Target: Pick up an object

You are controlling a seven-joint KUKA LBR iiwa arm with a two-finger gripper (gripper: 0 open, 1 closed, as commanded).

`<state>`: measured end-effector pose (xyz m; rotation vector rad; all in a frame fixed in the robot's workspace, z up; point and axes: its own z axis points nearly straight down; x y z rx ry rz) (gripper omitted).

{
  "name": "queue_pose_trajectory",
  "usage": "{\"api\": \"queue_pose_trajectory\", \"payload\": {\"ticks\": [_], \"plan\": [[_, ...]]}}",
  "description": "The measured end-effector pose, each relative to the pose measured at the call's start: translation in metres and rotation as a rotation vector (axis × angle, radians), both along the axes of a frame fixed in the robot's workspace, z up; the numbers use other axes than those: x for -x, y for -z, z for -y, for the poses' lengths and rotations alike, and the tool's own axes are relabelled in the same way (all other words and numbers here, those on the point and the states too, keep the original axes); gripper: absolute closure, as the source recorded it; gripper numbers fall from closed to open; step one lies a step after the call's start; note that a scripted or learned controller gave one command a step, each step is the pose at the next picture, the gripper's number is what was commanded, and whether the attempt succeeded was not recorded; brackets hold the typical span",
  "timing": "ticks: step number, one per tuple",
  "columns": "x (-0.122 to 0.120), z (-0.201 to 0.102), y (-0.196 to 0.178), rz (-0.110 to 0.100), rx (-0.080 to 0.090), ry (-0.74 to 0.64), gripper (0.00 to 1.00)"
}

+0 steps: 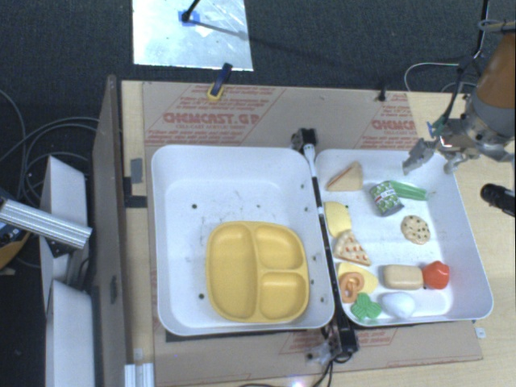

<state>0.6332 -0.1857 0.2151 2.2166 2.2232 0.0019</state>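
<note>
I see the gripper at the far edge of the right bin, fingers spread, holding nothing. Nearest target: green packet, just nearer and to the left of it. Prob. light, crinkly, slippery; I'd pinch across its middle.

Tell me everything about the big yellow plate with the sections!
The yellow plastic divided plate lies flat in the left white bin, toward its front and nearer the middle divider. It is a rounded rectangle with a raised rim and three hollows: one long one down its left side and two smaller ones stacked on its right. It looks smooth and a little shiny. It rests on the bin floor, and no other item touches it.
</note>
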Motion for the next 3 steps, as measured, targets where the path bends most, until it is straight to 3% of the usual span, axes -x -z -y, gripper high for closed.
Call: {"api": "queue_pose_trajectory", "payload": {"ticks": [1,2,3], "plan": [[-0.001,-0.023,0.137,-0.004,-0.002,-0.002,0.0],[-0.003,-0.022,0.119,0.003,0.0,-0.004,1.0],[0.037,-0.118,0.025,0.006,-0.005,-0.01,1.0]]}}
